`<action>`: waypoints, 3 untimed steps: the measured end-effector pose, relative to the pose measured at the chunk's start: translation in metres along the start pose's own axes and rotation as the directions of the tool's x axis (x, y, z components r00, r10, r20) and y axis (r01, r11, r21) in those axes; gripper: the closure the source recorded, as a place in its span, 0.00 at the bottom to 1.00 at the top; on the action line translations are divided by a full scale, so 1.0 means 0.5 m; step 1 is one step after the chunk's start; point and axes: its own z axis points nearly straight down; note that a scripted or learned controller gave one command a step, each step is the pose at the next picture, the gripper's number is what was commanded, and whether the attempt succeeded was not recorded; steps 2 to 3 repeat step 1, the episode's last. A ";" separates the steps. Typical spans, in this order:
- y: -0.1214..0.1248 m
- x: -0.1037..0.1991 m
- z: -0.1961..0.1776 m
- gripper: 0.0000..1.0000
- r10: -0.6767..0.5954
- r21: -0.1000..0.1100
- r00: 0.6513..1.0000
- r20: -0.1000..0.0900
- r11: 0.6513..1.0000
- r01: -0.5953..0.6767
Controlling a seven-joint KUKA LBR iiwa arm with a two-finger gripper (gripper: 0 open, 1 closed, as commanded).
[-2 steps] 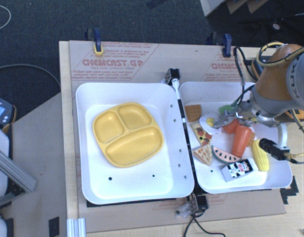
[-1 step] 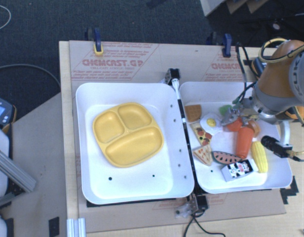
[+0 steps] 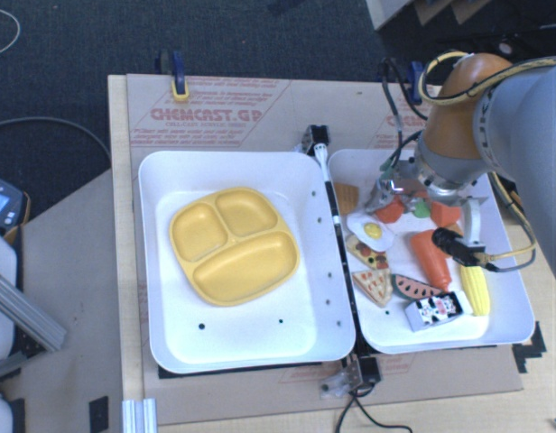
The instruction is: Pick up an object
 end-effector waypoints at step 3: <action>-0.068 0.136 -0.208 1.00 -0.002 0.003 1.000 -0.006 1.000 0.002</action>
